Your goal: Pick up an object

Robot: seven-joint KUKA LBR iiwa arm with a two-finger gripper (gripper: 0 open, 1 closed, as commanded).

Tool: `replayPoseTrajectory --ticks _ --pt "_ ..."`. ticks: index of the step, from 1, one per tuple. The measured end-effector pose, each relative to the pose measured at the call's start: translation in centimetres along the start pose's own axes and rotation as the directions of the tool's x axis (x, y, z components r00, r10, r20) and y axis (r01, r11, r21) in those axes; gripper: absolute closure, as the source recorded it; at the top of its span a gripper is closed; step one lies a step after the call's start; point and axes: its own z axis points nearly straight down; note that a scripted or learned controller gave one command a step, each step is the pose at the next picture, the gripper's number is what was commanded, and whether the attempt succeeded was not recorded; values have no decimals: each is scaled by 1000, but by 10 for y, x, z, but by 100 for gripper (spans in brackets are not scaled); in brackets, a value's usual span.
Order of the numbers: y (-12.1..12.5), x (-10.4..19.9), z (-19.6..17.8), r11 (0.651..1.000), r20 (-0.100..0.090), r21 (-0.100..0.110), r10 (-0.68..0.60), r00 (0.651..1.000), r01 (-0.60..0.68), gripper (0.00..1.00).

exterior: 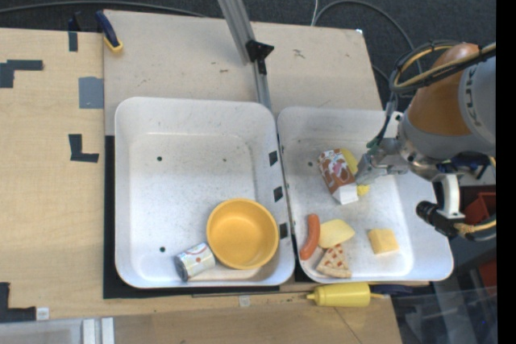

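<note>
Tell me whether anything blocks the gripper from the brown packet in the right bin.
Nothing visible does. The gripper hovers just right of the brown packet, with bare bin floor between them; a small white block lies at the packet's lower end.

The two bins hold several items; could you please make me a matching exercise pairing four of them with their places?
Things:
1. bowl
2. can
3. hot dog
4. cheese cube

Places:
A. right bin, near its right wall
B. left bin, front left of the bowl, on its side
C. right bin, along its left wall
D. left bin, front right corner

Pairs: 1-D, 2-B, 3-C, 4-A
</note>
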Motion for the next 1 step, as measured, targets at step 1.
replayPoseTrajectory --ticks 1 --pt "9 4 -59 1000 1 2 0 1000 0 100"
